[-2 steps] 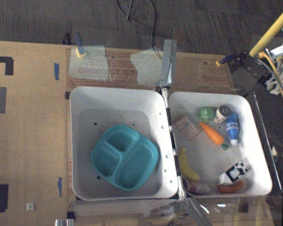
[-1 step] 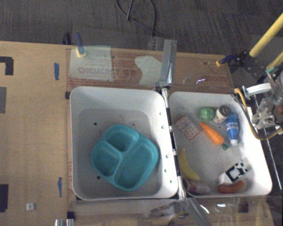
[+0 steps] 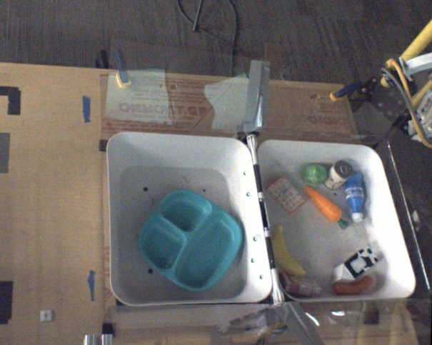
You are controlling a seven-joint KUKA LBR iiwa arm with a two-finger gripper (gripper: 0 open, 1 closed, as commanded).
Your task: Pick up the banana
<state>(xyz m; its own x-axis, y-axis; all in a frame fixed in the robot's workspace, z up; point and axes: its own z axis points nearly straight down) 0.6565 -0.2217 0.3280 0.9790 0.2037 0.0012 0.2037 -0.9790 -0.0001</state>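
Camera view looks down on two white bins sitting side by side on the surface, and the banana [image 3: 287, 255] is in the right bin [image 3: 387, 176], lying along the left wall toward the near side. It curves with the wall, so it looks like it just settled against that edge. That's probably going to make the grab awkward, since one side of it is tight to the wall.

Other stuff in that bin: a carrot [image 3: 326, 204] in the middle, a green ball [image 3: 315, 172] and a blue bottle [image 3: 353, 196] toward the far side, a small patterned card [image 3: 286, 195] just far of the banana, and a sausage [image 3: 353, 285] at the near right corner. Nothing is lying on the banana, though some clear wrapper [image 3: 302, 286] sits just near of its tip.

The left bin [image 3: 123, 164] has a teal divided tray [image 3: 190, 238] in it, well apart from the job.

As for the arm, some yellow and grey hardware [image 3: 419, 77] with cables pokes in at the far right corner, off beyond the bins. Can't tell how the pincer is set from this, and the pick hasn't started
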